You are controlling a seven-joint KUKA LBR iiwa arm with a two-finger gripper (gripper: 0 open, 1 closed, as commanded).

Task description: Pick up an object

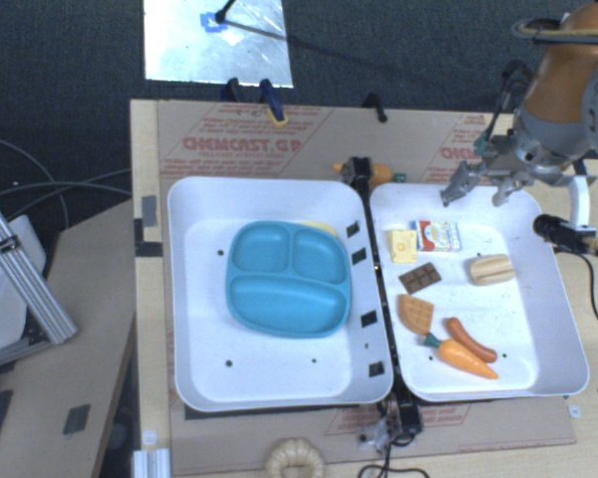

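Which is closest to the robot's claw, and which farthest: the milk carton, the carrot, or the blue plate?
From the gripper:
1. Milk carton, top of the right bin, just below it.
2. Carrot, bottom of the right bin.
3. Blue plate, in the left bin.

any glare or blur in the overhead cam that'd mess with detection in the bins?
Camera view: even, soft light; both white bins read bright but keep their detail; faint shadows beside the carrot and bread roll; a shiny sheet at the top shows patchy glare; the whole picture is slightly soft, and the gripper shows no strong motion blur.
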